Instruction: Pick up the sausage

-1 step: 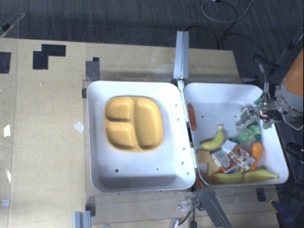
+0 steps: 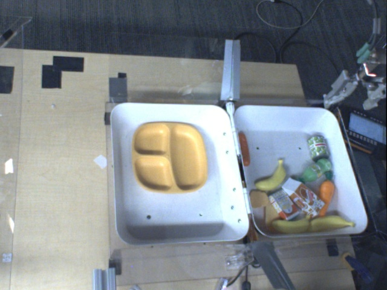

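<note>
two white bins side by side on wooden bench (image 2: 54, 180), metal divider post (image 2: 231, 71) rising at the far end of the seam between them

left bin (image 2: 127, 222): yellow compartment tray (image 2: 170, 156), three sections, sits a bit toward the far-left part of the bin, flat, nothing on it

right bin (image 2: 284, 125): sausage (image 2: 243, 148), reddish-orange, thin, lies lengthwise right against the bin's left wall next to the seam, far-left part of that bin, apart from the other items. nothing touching it

rest of right bin clutter is toward the near and right side: small banana (image 2: 274, 176) curved, roughly mid bin; green-labelled can (image 2: 317, 146) near right wall; green item (image 2: 315, 172) just below the can, type unclear; carrot (image 2: 326, 193) orange, by right wall; red/white carton (image 2: 296, 200) tilted, between banana and carrot; long banana (image 2: 311, 224) along the near wall; brown patch at near-left corner, can't tell what it is

gripper (image 2: 361, 80) is up at the top right, outside the bins, over the dark floor beyond the right bin's far-right corner, well apart from the sausage. grey/white parts with a teal bit, partly cut by the frame edge. can't tell how far it is open, too small and cluttered; nothing visibly held

black cable (image 2: 281, 11) looped on floor at top, black tape shapes (image 2: 60, 71) on bench far left
</note>
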You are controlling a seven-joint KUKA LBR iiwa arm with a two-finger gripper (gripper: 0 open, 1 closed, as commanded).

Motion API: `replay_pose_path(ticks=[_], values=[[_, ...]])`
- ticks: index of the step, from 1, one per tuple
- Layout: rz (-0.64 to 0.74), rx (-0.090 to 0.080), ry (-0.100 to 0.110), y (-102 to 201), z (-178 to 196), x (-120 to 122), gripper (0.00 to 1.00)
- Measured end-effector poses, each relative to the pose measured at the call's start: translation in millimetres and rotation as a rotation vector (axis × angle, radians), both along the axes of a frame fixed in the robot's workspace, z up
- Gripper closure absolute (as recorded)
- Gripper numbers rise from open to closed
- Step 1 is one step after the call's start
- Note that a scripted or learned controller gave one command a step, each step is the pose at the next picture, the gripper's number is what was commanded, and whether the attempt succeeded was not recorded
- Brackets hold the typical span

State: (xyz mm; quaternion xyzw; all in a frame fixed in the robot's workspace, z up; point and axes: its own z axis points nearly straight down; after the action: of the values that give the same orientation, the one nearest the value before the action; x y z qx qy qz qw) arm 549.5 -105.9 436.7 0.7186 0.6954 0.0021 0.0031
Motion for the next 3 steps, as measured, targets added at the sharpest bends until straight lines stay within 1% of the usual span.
replay_pose_path(ticks=[1, 2, 3], values=[[0.057, 0.001, 0.002, 62.4, -0.7, 76.5, 0.00], [0.228, 0.000, 0.000, 128.8, -0.1, 115.9, 0.00], [0.299, 0.001, 0.000, 223.8, -0.2, 119.4, 0.00]])
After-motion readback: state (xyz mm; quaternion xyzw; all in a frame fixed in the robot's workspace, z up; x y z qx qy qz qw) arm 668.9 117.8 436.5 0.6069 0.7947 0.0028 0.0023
